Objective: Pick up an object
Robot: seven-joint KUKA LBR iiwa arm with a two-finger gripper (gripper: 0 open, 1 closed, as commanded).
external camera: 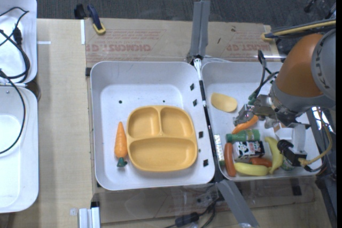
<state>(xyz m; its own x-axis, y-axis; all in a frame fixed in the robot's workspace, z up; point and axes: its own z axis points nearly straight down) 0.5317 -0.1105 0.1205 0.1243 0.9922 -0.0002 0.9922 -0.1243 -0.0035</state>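
Observation:
My gripper point(249, 113) is low in the right bin point(235, 75), reaching in from the right under the orange wrist band. Directly below it in the view lies a small orange carrot point(244, 125), touching or nearly touching the gripper's tip. A pale yellow potato-like piece point(224, 102) lies to the gripper's left. Crowded at the bin's front are a green bottle point(243, 137), a black-and-white milk carton point(249, 149), a red sausage point(230, 159) and yellow bananas point(251, 169). I see nothing lifted off the bin floor.
The left bin point(107, 115) holds a yellow divided plate point(161, 138) and a carrot point(121, 140) beside it. A grey divider post point(200, 29) stands between the bins. Cables hang off the arm at right point(299, 155).

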